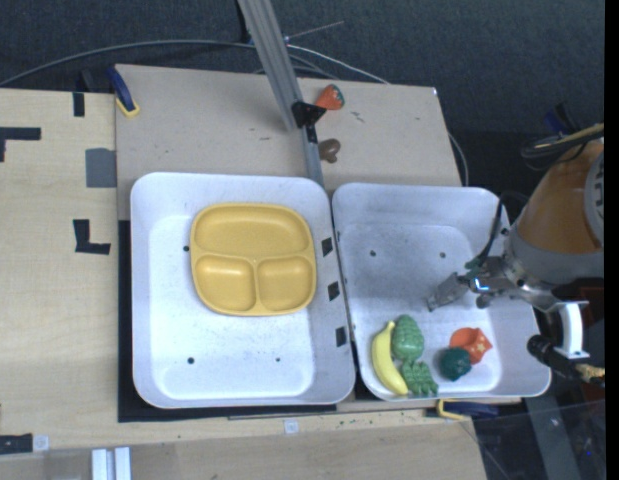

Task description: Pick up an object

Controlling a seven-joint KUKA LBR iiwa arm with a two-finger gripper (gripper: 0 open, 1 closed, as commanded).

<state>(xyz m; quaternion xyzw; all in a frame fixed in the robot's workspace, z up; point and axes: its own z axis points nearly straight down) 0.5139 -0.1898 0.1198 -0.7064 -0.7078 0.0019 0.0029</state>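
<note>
The right bin holds a cluster of toy foods in its near corner. There is a yellow banana, a green bumpy vegetable, a small leafy green piece, a dark green round item and an orange-red piece. My gripper hangs over the bin's middle right, just above and behind the cluster, pointing left. It is open with nothing between its fingers.
A yellow divided plate lies in the left bin. A grey pole rises from a clamp behind the bins, with a small orange object beside it. The arm's body overhangs the right bin's right edge.
</note>
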